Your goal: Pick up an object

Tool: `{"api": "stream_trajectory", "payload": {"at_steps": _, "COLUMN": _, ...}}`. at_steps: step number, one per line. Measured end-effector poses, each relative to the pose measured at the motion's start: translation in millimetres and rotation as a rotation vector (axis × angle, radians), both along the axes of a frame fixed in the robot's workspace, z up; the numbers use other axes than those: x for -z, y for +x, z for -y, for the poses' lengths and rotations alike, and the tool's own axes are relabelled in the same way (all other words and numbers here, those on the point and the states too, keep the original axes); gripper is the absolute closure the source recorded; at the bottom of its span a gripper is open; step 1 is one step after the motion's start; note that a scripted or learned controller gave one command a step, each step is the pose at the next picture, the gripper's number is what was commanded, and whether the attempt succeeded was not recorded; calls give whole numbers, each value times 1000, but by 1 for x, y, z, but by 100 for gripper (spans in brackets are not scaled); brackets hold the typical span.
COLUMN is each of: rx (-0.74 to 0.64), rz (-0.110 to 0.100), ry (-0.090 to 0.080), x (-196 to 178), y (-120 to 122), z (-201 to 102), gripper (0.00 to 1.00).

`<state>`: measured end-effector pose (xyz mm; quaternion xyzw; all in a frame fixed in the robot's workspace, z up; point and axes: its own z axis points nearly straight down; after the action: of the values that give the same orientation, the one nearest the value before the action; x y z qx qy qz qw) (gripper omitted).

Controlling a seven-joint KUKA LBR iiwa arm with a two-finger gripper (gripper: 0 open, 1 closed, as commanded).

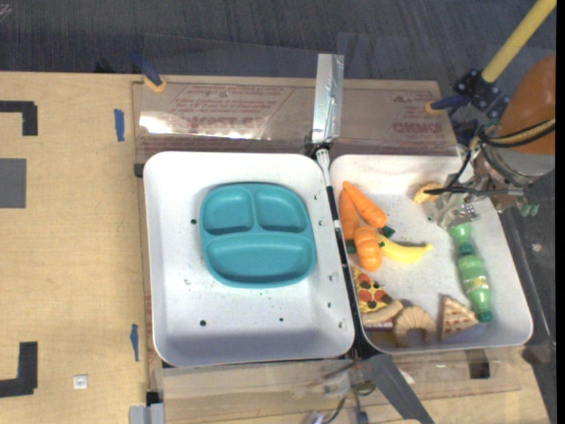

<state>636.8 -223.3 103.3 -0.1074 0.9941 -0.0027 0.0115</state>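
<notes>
The right bin (516,276) holds several toy foods. Two orange carrots (360,210) lie at its left wall, with a yellow banana (404,250) beside them. A green bottle (472,272) lies lengthwise along the right side. Pizza slices (374,295) (456,314) and a bread piece (412,321) sit along the front wall. A small yellow item (427,192) lies near the back. My gripper (461,206) hangs low over the back right part of this bin, just above the bottle's top end and right of the yellow item, with cables around it.
The left bin (177,316) carries a teal divided plate (256,235). A metal divider (328,95) stands behind the seam between the bins. The grey arm with its orange band (538,104) enters from the upper right. Wooden bench top (71,237) lies to the left.
</notes>
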Motion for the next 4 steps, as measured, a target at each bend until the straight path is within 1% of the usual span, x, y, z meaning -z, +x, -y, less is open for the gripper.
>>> {"api": "stream_trajectory", "payload": {"at_steps": 1, "rx": 0, "rz": -2, "ry": 1, "x": 1, "y": 0, "z": 0, "gripper": 0}}
{"api": "stream_trajectory", "payload": {"at_steps": 2, "rx": -38, "rz": -13, "ry": 1, "x": 15, "y": -34, "z": -16, "gripper": 0}}
{"api": "stream_trajectory", "payload": {"at_steps": 3, "rx": 4, "rz": -13, "ry": 2, "x": 15, "y": -32, "z": -23, "gripper": 0}}
{"api": "stream_trajectory", "payload": {"at_steps": 4, "rx": 86, "rz": -11, "ry": 8, "x": 13, "y": -64, "z": -121, "gripper": 0}}
